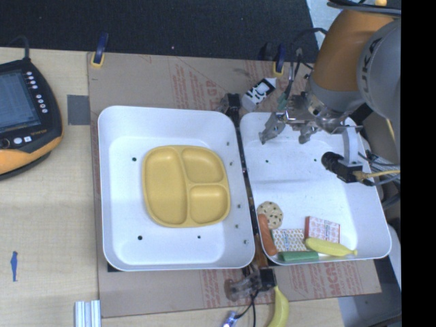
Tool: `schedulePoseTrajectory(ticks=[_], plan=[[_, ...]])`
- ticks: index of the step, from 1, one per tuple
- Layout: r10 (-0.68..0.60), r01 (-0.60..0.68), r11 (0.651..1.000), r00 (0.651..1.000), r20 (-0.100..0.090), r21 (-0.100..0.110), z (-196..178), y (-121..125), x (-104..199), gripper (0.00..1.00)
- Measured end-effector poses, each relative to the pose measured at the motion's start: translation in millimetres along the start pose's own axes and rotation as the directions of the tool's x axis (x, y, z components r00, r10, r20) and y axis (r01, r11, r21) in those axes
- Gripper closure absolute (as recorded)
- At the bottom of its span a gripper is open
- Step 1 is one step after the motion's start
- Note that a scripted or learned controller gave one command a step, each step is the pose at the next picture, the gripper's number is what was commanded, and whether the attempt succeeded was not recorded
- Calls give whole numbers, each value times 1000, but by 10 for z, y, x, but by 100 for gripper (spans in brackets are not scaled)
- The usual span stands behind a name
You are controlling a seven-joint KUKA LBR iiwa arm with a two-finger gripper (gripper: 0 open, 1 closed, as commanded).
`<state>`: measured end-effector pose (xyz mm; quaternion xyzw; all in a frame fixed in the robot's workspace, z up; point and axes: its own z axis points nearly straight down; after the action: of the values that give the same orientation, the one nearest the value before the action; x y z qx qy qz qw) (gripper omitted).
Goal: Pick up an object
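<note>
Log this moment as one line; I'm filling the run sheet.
stage: approach | gripper: open, holding nothing, over right bin's far end | items: clustered at near edge | left bin: yellow tray

Bright, even light from overhead, and the two white bins [109, 182] run close to washed out. Soft shadow pools along the left bin's inner walls. The arm [354, 53] at upper right looks slightly soft; the frame's top stays dark. Overall grainy, low resolution.
</note>
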<state>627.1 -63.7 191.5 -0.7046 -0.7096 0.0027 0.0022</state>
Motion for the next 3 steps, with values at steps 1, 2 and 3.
schedulePoseTrajectory(ticks=[1, 2, 3], plan=[[3, -3, 1000, 1000, 0, -2, 5, -853, 237, 0], [-1, 1, 1000, 1000, 1, -2, 2, -180, 1341, 0], [1, -1, 1000, 1000, 2, -2, 5, -842, 1077, 0]])
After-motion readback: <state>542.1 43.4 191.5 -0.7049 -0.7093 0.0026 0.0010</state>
